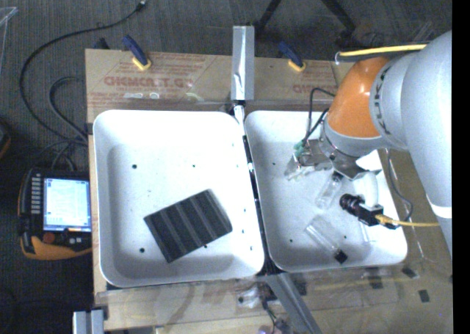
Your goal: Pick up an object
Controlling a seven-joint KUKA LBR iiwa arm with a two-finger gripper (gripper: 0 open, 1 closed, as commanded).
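Note:
A black ribbed block (pixel 189 224) lies flat in the left bin (pixel 117 127), toward its front. In the right bin (pixel 268 134), a clear plastic piece (pixel 321 231) rests near the front, with a small dark object (pixel 340 257) just in front of it. My gripper (pixel 312 171) hangs low over the middle of the right bin, below the orange wrist band (pixel 356 109). It is well behind the clear piece and far to the right of the black block. The wrist hides much of the gripper, and nothing visibly sits in it.
A black plug on a yellow cable (pixel 361 208) hangs beside the gripper over the right bin. A metal post (pixel 242 64) stands behind the wall shared by the bins. A teach pendant (pixel 57 215) lies on the floor at the left.

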